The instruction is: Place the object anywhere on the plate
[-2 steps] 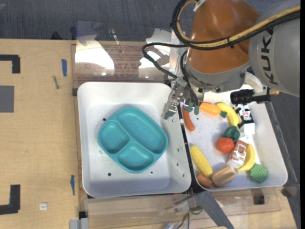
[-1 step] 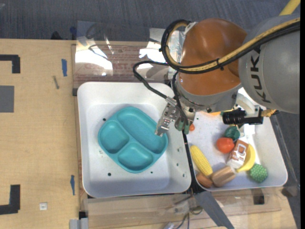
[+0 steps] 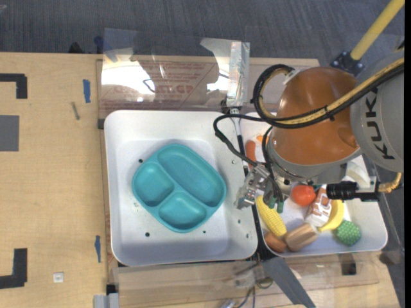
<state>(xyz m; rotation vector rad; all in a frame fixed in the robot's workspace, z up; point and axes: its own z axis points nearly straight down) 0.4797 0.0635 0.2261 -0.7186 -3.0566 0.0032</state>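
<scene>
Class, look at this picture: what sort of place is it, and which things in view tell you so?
Probably a robotics lab bench set up for pick-and-place trials. The arm reaches over two white bins: the left bin holds a teal plate, and the right bin holds toy food such as corn.

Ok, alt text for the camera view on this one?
A grey and orange arm reaches over the right bin, which holds toy food including corn, a tomato and a banana. The teal divided plate sits in the left bin.
</scene>
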